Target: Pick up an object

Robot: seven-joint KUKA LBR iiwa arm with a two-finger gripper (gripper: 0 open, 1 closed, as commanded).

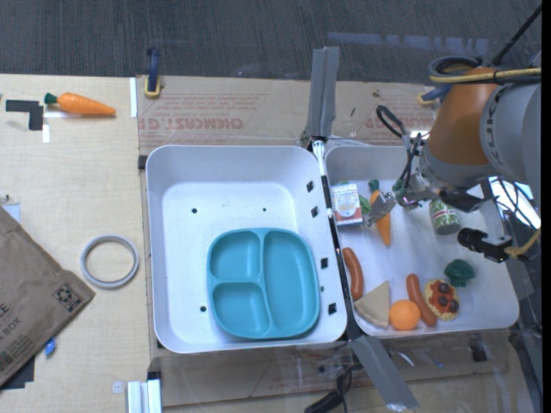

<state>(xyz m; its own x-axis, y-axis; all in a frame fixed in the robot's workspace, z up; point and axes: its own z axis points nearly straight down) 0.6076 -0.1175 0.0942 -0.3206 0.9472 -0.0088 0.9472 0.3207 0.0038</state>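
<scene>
Currently, the gripper (381,205) is pinching the toy carrot (382,223) in the right bin (508,310); raise it vertically, maintaining the pinch.

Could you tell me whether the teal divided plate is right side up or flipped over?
Right side up: the teal divided plate shows its three hollow compartments.

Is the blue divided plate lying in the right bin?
No, the blue divided plate lies in the left bin; the right bin holds toy foods.
</scene>
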